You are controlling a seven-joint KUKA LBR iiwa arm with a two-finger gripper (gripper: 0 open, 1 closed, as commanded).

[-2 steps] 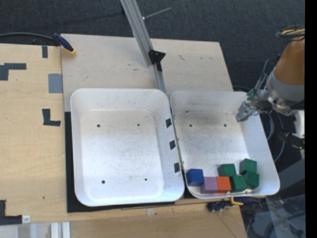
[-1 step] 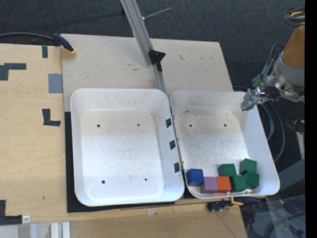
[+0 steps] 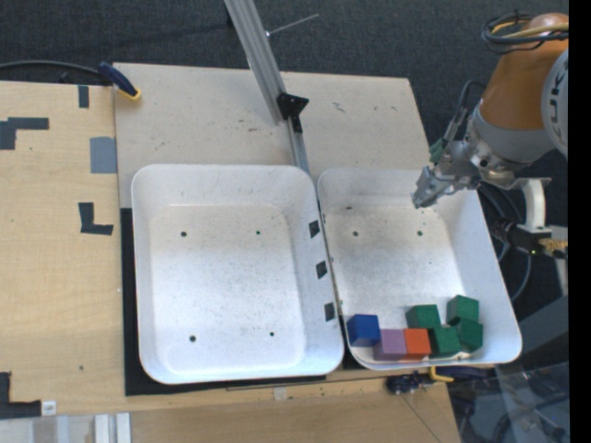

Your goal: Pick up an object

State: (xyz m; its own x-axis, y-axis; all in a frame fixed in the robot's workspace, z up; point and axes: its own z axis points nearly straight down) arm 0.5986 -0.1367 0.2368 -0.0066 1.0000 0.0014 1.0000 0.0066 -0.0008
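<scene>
Gripper (image 3: 427,195) hangs over right bin's (image 3: 480,238) far end.

The arm (image 3: 517,100) is a rounded KUKA iiwa body, with a broad orange band wrapped over its bulging upper segment and a smooth grey shell below and beside it, and thin cables loop over the top of the orange part. Beneath the orange band the grey narrows to a wrist, along which dark cables with a touch of green run down its side. At the end of the wrist sits the gripper (image 3: 427,195), a small, angular piece of grey and silvery metal with hard-edged facets, much slimmer than the segments above it.
</scene>
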